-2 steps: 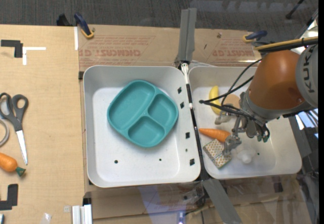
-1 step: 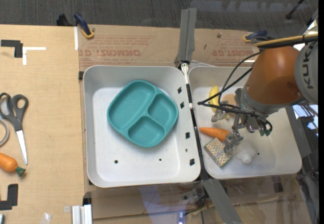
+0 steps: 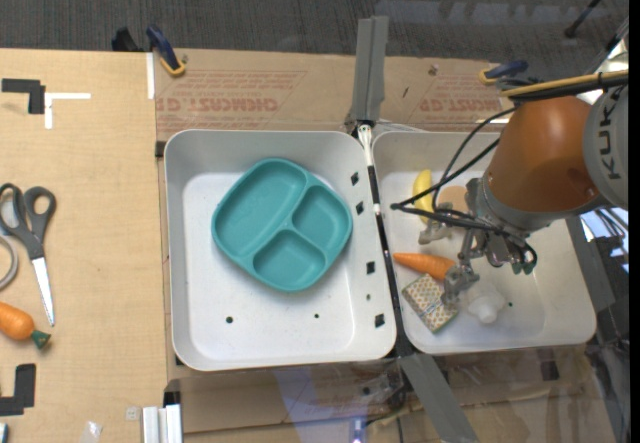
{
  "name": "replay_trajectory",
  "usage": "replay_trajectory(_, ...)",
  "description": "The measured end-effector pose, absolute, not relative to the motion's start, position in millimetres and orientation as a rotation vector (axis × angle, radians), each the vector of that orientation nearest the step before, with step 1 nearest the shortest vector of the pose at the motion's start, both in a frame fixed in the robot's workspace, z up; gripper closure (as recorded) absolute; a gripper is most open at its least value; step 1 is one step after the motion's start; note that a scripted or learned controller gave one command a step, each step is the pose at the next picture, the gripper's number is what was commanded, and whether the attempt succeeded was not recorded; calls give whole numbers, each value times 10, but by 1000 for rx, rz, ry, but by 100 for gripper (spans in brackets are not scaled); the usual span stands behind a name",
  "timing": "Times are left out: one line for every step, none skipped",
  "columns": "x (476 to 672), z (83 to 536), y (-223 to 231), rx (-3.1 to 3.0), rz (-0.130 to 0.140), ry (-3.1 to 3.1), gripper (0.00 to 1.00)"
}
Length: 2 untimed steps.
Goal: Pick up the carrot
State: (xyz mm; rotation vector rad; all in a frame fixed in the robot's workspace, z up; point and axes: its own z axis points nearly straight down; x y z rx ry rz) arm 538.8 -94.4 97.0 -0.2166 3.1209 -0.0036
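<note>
An orange carrot (image 3: 422, 263) lies in the right bin (image 3: 560, 326) near its left wall, pointed end to the left. My gripper (image 3: 457, 283) hangs low over the bin just right of the carrot's thick end, above a patterned block (image 3: 428, 302). Nothing visibly sits in the gripper. The arm's orange band (image 3: 540, 156) hides the bin's middle back part.
A yellow banana (image 3: 424, 188) lies at the back of the right bin and a small white object (image 3: 486, 309) at its front. The left bin (image 3: 190, 321) holds a teal divided plate (image 3: 283, 223). On the bench at left lie scissors (image 3: 30, 231) and a second carrot (image 3: 16, 322).
</note>
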Motion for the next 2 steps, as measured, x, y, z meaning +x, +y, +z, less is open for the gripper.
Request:
replay_trajectory(5529, 963, -929, -57, -3, 3134, 0)
replay_trajectory(5489, 970, -914, -431, -1, 3100, 0)
